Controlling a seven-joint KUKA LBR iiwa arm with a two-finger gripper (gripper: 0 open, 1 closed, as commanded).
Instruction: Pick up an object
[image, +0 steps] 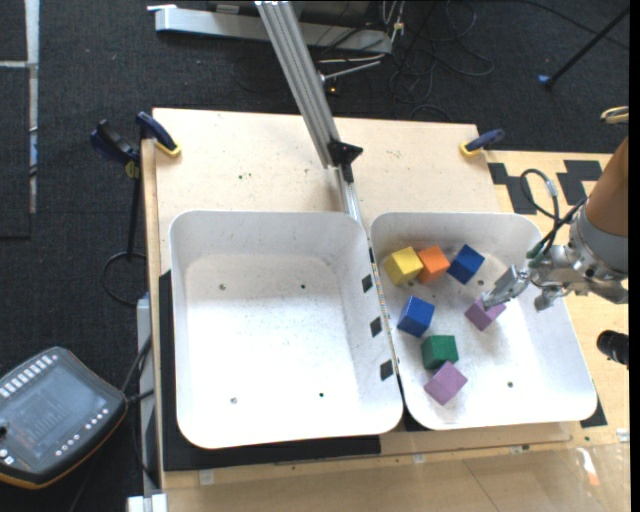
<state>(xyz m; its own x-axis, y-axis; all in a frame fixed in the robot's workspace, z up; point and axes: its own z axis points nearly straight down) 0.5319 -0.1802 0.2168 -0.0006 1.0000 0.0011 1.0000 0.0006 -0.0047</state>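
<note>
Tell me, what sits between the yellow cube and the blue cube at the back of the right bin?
An orange cube sits between the yellow cube and the rear blue cube, touching the yellow one, as the camera view shows.

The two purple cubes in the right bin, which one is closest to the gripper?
The smaller purple cube, lying right at the gripper. The other purple cube sits lower in the view, below the green cube.
</note>
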